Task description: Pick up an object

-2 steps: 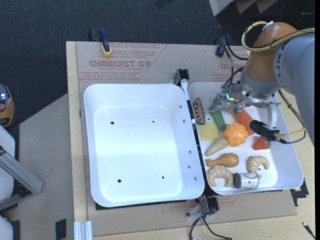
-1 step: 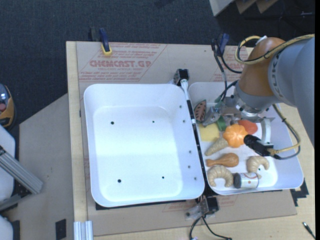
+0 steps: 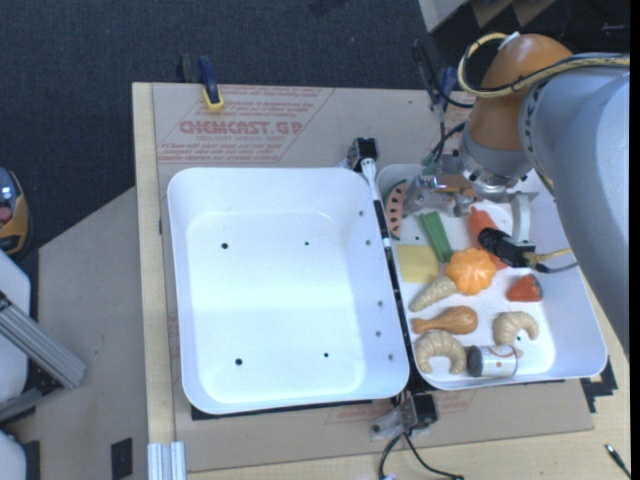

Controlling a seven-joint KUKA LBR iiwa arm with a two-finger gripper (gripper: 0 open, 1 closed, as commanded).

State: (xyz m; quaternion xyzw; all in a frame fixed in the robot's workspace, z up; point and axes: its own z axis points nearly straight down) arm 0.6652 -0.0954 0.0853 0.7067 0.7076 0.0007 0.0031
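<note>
Grey arm with orange band [image 3: 520, 78] over the right white bin's [image 3: 575, 343] far edge. End effector [image 3: 470, 193] low there, grip state impossible to tell. Round orange plastic fruit [image 3: 472, 270] mid-bin; flat green plastic strip [image 3: 434, 235] near the end effector.

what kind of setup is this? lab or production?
Most likely a robot lab's grasping test bench, not production. The signs: two shallow white bins clamped side by side on a board, the right bin filled with toy food such as a plastic orange, and loose cables trailing off the front edge.
</note>
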